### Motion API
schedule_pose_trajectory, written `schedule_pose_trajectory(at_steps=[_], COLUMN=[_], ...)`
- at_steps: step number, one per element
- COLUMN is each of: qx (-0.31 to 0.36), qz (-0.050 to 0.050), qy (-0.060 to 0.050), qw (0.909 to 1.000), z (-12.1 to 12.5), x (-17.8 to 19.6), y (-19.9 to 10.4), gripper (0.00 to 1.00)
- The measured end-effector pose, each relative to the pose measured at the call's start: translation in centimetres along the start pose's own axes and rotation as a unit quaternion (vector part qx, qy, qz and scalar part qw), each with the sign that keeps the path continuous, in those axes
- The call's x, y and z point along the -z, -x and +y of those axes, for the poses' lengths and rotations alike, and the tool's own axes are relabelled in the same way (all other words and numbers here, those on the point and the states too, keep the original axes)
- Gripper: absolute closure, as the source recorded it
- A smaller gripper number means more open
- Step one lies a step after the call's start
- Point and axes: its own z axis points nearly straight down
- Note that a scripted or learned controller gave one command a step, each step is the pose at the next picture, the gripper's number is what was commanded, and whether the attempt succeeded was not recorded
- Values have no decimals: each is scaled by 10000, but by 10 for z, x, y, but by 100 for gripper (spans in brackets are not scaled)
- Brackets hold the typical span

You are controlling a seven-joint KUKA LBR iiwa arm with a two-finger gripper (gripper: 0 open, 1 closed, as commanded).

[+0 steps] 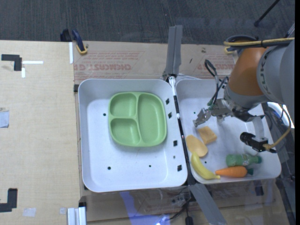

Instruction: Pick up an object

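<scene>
Approach step: the two-finger gripper (202, 119) hovers, its opening impossible to judge, just above the tan foam block (207, 135); next it should descend.

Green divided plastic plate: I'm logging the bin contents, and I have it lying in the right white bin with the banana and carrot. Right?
Not quite. The camera view shows the green divided plastic plate lying in the left white bin; the yellow banana and orange carrot lie in the right white bin.

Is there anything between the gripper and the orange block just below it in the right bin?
Nothing visible. The gripper hangs just above and left of the orange block, with bare bin floor between them. The other items lie farther down.
</scene>
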Motion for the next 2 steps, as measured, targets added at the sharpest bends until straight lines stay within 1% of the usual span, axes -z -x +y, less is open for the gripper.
schedule_pose_trajectory(at_steps=[1, 2], qx=[639, 681], qz=[-3, -10], qy=[13, 15], qw=[9980, 9977], z=[-39, -83], x=[-6, 93], y=[-13, -68], gripper=[0, 0])
